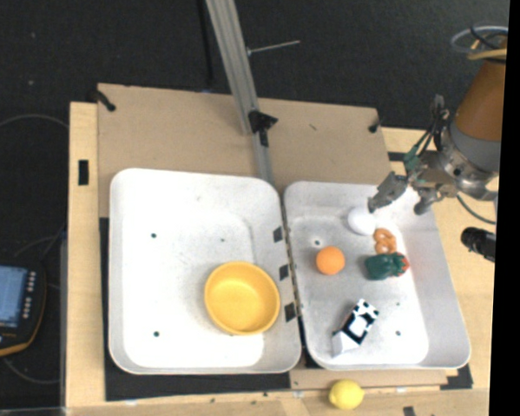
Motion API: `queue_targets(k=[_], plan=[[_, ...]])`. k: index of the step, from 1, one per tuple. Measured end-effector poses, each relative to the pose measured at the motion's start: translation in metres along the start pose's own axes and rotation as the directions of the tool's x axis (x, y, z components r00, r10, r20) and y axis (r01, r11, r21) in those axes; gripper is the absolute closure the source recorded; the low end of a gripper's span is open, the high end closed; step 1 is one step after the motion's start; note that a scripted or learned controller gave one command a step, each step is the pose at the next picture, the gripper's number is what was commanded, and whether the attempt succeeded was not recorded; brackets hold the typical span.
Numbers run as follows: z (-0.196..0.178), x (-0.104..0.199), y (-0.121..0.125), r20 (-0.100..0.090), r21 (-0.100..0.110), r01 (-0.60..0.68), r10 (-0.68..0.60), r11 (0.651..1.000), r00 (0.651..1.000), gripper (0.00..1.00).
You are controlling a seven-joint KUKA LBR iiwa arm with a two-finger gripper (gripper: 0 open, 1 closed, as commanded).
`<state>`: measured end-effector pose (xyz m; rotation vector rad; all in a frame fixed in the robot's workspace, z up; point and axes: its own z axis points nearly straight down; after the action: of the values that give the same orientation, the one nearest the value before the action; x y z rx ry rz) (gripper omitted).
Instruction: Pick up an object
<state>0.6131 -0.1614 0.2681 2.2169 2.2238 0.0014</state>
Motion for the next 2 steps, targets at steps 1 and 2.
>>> queue_targets(k=[1,2], plan=[[0.000,0.000,0.000,0.000,0.000,0.000,0.000,1.000,1.000,0.00],[0.043,0.003,0.001,0.002,0.005,-0.001,0.001,1.000,1.000,0.00]])
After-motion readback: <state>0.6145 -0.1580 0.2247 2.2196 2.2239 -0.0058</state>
